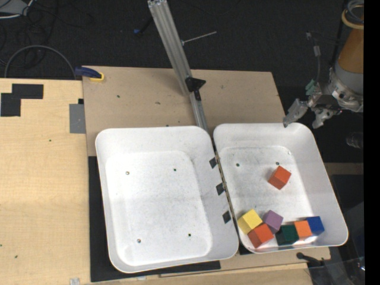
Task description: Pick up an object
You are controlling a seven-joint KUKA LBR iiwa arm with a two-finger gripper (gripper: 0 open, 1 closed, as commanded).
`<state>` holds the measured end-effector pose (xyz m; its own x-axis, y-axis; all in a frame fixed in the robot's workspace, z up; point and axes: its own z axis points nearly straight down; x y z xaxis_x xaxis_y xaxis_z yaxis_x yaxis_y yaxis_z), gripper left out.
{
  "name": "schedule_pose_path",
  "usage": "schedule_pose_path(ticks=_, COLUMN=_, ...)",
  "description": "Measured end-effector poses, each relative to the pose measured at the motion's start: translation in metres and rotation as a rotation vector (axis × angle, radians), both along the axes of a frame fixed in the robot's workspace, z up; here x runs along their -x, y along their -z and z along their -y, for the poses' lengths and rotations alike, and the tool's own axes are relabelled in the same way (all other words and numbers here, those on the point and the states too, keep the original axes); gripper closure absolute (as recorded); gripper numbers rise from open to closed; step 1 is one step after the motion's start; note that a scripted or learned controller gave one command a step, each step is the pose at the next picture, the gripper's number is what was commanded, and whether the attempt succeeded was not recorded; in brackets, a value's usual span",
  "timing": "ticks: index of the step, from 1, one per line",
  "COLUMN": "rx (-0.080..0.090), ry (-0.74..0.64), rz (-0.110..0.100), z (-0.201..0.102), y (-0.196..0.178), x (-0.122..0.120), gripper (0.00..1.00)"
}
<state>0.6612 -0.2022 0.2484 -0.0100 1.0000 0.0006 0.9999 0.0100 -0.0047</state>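
Still pre-grasp, we had the claw (pixel 306 116) spread and holding nothing, poised just off the right bin's (pixel 317 153) far corner, w/ the red cube (pixel 279 177) nearest for descent.

A robotics lab: a plywood worktop (pixel 148 97) bearing two white bins (pixel 155 195), an aluminium rail (pixel 174 46) slanting over its far edge, loose cables (pixel 24 52) on the dark floor.

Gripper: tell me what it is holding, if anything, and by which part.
Nothing. The gripper hangs open above the right bin's far corner, with all the blocks lying in the bin.
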Motion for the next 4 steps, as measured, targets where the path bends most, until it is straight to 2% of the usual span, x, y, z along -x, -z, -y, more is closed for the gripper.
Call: schedule_pose_path(ticks=4, rx=0.000, ry=-0.003, rz=-0.001, z=0.0000, y=0.0000, x=0.0001, gripper=0.00)
